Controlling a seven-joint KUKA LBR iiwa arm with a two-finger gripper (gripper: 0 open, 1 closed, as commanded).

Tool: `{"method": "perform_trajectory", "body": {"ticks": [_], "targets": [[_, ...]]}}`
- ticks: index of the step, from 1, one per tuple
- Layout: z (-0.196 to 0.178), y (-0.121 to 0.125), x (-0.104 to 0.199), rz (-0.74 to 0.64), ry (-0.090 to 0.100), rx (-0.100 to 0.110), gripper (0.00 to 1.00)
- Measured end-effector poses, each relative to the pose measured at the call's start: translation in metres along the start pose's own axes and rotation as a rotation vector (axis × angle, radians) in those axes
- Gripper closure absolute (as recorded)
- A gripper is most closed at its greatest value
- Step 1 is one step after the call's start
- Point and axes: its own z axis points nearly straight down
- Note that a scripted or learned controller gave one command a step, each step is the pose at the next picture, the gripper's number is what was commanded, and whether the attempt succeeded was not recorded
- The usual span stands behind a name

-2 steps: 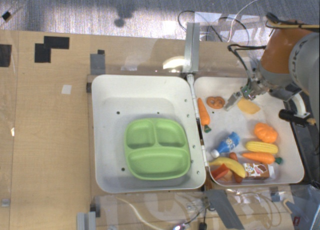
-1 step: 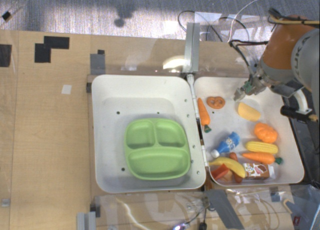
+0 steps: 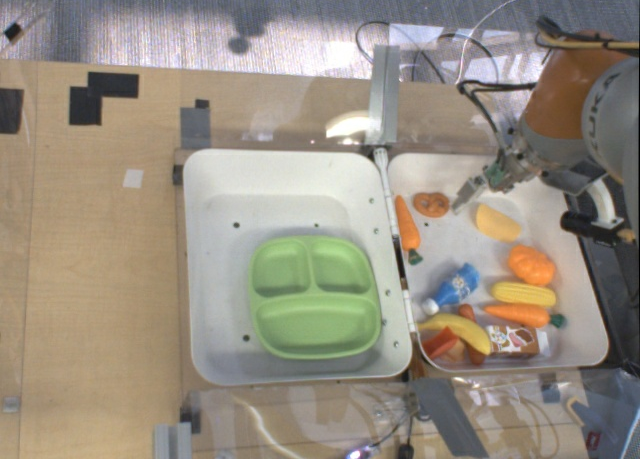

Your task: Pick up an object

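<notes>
Green tray [image 3: 315,297], white bins [image 3: 215,197]

Scattered across the right bin [image 3: 596,347]: carrot [image 3: 406,226] along the nine o'clock wall, brown cookie [image 3: 432,204] just beside it. Yellow wedge [image 3: 497,222] and orange [image 3: 531,266] toward three o'clock; corn [image 3: 523,294], blue bottle [image 3: 453,288], banana [image 3: 459,330], juice box [image 3: 515,340] crowded near six.

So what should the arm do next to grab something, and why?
Probably lower the hand a little toward the brown cookie-like piece just to its left in the right bin. The hand hangs above the bin's upper part with nothing seen between its fingers, and that piece lies apart from the carrot and the yellow wedge, so it looks the easiest to reach.
</notes>
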Motion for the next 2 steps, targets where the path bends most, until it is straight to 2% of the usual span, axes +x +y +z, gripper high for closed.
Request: {"method": "perform_trajectory", "body": {"ticks": [1, 2], "targets": [[0.0, 0.0, 0.0, 0.0, 0.0, 0.0, 0.0], [-0.069, -0.008, -0.021, 0.062, 0.004, 0.006, 0.0]]}}
